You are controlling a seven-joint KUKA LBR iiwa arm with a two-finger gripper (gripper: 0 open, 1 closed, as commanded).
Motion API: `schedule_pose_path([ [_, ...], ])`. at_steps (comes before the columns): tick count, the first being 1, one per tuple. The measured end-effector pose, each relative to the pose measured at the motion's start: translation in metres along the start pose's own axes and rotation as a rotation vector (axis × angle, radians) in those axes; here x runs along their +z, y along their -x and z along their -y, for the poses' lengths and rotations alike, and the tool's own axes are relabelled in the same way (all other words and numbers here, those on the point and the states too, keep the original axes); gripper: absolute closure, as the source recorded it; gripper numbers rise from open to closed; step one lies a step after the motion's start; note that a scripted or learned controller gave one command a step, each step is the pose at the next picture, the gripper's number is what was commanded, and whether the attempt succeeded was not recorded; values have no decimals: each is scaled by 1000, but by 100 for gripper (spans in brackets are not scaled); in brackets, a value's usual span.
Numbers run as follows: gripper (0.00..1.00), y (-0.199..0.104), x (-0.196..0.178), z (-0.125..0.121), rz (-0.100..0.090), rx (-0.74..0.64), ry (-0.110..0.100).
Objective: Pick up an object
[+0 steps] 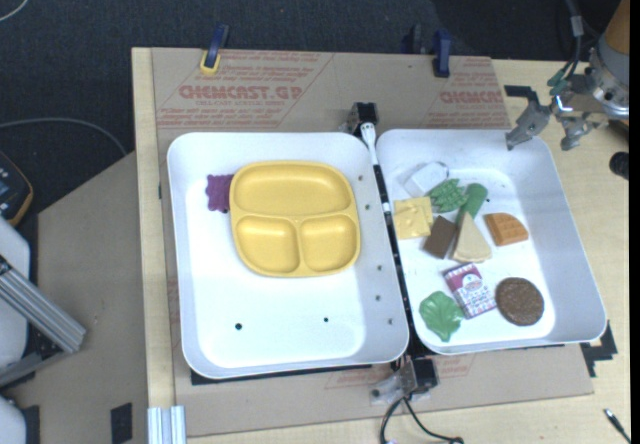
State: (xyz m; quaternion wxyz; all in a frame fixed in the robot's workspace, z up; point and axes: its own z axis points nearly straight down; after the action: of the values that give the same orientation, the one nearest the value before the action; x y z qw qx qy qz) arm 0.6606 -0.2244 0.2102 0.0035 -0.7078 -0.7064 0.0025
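My gripper hangs open over the far right corner of the right bin, its two grey fingers spread and nothing between them. Below it in that bin lie several small items: an orange toast piece, a green vegetable, a yellow cheese square, a brown bar, a beige wedge, a red packet, a brown cookie, a green leaf and a white piece.
The left bin holds a yellow three-compartment plate with a purple item at its left side. Blue clamps sit on the cardboard's far edge. Cables lie at the front edge.
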Motion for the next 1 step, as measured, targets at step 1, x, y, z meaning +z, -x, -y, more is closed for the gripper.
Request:
schedule_pose_path([
  [1, 0, -1, -6, -1, 1, -2, 7],
])
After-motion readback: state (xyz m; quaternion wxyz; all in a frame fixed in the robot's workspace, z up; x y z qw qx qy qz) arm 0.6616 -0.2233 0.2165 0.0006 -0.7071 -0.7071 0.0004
